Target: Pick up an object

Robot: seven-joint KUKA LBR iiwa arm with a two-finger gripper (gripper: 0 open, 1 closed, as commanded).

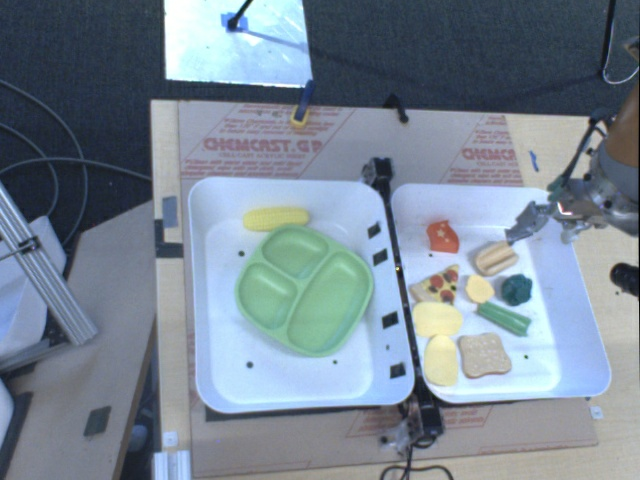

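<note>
The right bin (585, 353) holds several toy foods: a red piece (442, 236), a tan bun (495, 258), a pizza slice (437, 286), dark green broccoli (516, 289), a green cucumber (503, 317), a slice of toast (484, 354) and yellow pieces (438, 320). My gripper (541, 234) hangs over the bin's upper right part, just above and right of the bun. Its fingers are spread open with nothing between them. One fingertip (512, 235) points toward the bun.
The left bin (215, 368) holds a green divided plate (304, 289) and a yellow corn-like piece (276, 218) behind it. A black divider (395, 278) runs between the bins. A shiny plate (237, 28) lies beyond the bench at the back.
</note>
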